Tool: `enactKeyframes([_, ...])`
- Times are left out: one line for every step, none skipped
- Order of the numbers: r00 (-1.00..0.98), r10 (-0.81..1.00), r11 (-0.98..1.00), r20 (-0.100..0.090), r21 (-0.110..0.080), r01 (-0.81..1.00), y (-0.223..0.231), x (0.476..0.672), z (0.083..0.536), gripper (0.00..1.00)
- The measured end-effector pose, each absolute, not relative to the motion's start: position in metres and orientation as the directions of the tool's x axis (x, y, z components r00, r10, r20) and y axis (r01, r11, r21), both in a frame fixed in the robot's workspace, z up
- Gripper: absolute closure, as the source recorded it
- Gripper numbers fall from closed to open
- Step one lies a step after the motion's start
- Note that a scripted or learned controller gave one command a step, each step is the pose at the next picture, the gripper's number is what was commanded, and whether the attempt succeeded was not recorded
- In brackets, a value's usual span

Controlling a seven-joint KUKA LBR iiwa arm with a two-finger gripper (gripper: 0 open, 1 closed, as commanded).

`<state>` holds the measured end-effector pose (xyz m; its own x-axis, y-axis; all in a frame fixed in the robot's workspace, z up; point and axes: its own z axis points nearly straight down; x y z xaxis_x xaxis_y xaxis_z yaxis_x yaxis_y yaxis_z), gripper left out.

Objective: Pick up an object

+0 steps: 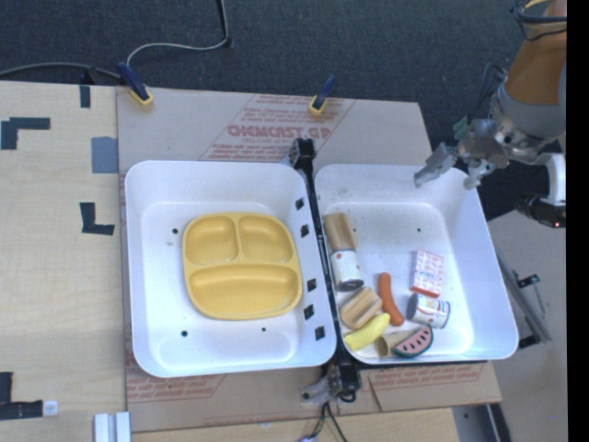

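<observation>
Toys for picking lie in the right bin (479, 247), toward six o'clock from my gripper (453, 169), whose fingers are spread with nothing between them: carrot (390, 298), can (429, 310), banana (366, 331). Yellow plate (243, 265) fills the left bin (147, 247).

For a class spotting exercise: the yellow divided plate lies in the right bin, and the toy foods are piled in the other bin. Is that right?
Not quite. The camera view shows the yellow divided plate in the left bin; the toy foods are piled in the right bin.
</observation>
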<state>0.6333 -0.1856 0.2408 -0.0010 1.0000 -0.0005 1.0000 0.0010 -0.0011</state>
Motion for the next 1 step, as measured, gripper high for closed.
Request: enactKeyframes([-0.002,1.0,0.002,0.0,0.0,1.0,-0.1557,0.6562,0.0906,0.0])
